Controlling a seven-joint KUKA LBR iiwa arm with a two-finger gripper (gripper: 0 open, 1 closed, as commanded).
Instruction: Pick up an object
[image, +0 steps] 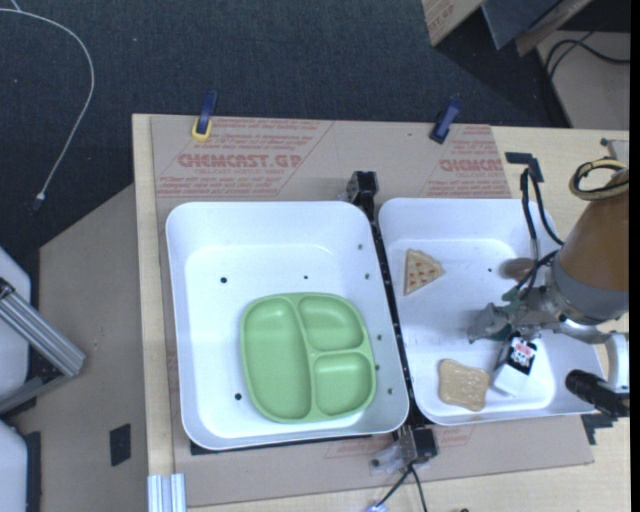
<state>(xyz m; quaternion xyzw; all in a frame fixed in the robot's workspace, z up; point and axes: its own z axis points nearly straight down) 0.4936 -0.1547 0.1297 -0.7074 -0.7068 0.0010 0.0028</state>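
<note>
The right bin (440, 215) holds a triangular pizza-slice toy (421, 270) near its back left and a tan slice of toast (463, 384) at its front. A small white box with red and black print (516, 364) lies just right of the toast. My gripper (493, 323) hangs low over the middle of this bin, reaching in from the right. It is just above and left of the white box and well to the right of the pizza slice. A small brownish thing (514, 268) peeks out behind the arm, partly hidden.
The left bin (200, 240) carries a green divided plate (305, 355). A black clamp (362, 186) sits between the bins at the back. The arm's orange band (600, 245) and grey wrist cover the right bin's right side. Blue clips (444, 120) hold the cardboard's far edge.
</note>
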